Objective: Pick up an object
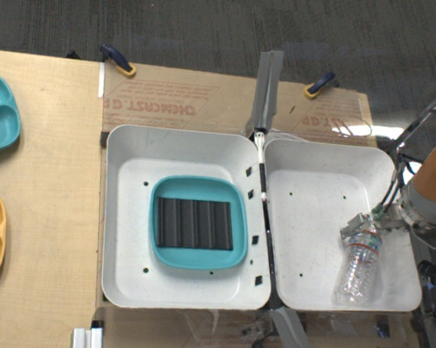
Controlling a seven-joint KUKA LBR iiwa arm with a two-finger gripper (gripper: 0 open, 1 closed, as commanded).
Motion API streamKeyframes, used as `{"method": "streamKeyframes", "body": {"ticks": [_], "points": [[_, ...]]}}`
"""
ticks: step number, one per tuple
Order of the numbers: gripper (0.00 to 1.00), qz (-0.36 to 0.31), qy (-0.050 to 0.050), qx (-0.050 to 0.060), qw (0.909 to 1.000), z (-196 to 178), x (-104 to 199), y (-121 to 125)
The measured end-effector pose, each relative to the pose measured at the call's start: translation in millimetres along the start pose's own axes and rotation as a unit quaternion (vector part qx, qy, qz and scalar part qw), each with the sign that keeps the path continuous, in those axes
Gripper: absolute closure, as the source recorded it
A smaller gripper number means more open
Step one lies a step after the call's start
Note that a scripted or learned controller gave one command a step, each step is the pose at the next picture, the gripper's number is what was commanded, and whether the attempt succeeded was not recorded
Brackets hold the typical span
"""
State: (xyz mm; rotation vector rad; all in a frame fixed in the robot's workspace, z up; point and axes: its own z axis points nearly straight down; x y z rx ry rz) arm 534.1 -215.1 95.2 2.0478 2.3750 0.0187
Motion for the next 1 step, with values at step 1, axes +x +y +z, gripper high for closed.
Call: {"method": "streamKeyframes", "body": {"ticks": [1], "points": [[1.0, 0.002, -0.001, 0.0, 1.0, -9.3, -1.5, 0.5]]}}
